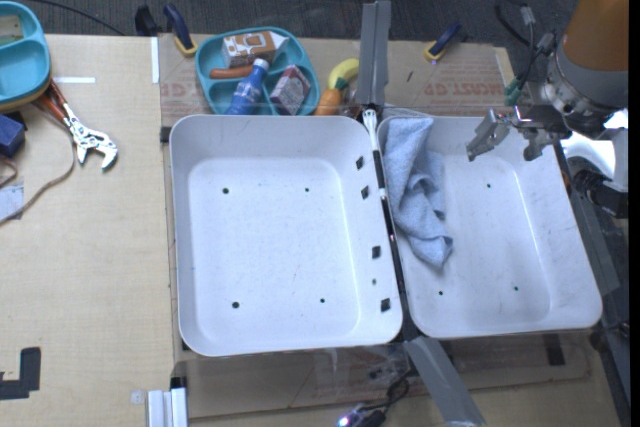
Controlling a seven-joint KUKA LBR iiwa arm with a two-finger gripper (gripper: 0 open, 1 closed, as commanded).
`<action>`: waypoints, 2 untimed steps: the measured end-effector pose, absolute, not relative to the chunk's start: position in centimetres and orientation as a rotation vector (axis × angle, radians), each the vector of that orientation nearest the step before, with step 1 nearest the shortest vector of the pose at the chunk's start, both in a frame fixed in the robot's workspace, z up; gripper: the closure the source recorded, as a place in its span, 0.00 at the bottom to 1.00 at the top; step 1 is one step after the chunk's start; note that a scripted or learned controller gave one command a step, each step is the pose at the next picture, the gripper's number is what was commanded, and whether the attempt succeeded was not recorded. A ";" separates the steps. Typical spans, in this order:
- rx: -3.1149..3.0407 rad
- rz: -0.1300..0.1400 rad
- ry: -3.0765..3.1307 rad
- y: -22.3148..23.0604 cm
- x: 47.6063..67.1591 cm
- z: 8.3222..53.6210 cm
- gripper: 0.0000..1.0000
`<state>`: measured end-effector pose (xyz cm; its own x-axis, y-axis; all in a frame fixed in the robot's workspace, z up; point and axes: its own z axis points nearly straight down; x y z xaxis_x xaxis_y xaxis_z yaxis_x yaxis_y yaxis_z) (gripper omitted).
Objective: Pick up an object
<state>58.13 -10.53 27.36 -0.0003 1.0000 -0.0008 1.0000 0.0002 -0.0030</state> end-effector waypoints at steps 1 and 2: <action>-2.155 0.002 -2.286 -8.1 59.3 27.7 0.00; -2.169 0.004 -2.270 -9.7 59.1 11.9 0.00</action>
<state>59.08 -9.65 11.87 -0.0456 0.9990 -0.0001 0.9990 0.0456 -0.0034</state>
